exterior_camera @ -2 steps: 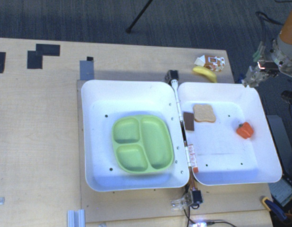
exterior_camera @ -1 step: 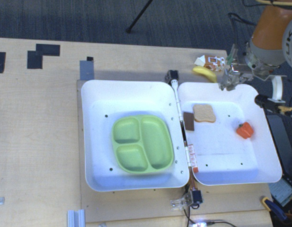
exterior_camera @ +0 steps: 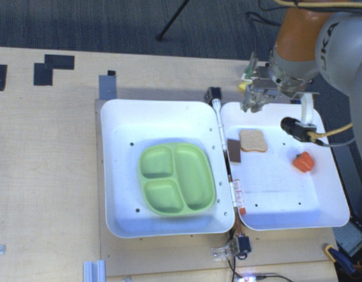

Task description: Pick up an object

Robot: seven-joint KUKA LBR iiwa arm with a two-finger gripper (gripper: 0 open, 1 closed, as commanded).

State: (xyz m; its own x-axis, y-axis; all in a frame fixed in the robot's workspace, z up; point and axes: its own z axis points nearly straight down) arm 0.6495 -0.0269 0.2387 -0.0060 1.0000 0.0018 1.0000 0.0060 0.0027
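In the right bin (exterior_camera: 286, 213) lie a tan slice of toy bread (exterior_camera: 253, 140), a small dark brown block (exterior_camera: 233, 150) at the bin's left wall, and an orange toy piece (exterior_camera: 304, 162) toward the right. My gripper (exterior_camera: 254, 101) hangs over the bin's far left corner, above and behind the bread, with nothing seen between its fingers. A green three-compartment plate (exterior_camera: 176, 178) rests in the left bin (exterior_camera: 119, 157).
The two white bins sit side by side on a wooden bench, split by a central ridge (exterior_camera: 225, 157). A black tripod leg (exterior_camera: 181, 7) crosses the carpet behind the bench. The near half of the right bin is bare white floor.
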